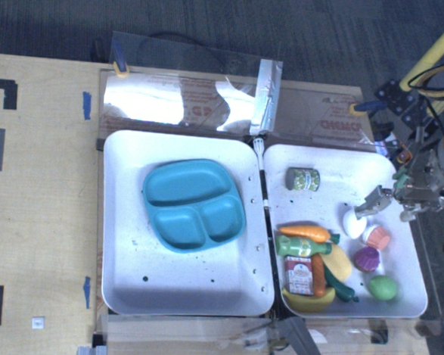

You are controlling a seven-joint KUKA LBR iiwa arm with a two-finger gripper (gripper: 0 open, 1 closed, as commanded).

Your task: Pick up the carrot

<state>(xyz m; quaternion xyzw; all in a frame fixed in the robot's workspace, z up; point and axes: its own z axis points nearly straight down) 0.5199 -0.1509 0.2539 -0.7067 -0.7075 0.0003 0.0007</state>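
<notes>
The carrot (305, 233) is orange with a green tip and lies flat across the middle of the right bin (329, 161), on top of a pile of toy food. My gripper (390, 207) hangs over the right side of that bin, to the right of the carrot and a little farther back. It is open with nothing between its fingers. A white egg (353, 222) lies between the gripper and the carrot.
Around the carrot lie a green bottle (299, 247), a red box (300, 276), a second orange piece (318, 274), a banana (337, 263), a pink piece (378, 237), a purple piece (366, 258), a green ball (382, 287) and a can (303, 179). The left bin (124, 280) holds a blue divided plate (193, 203).
</notes>
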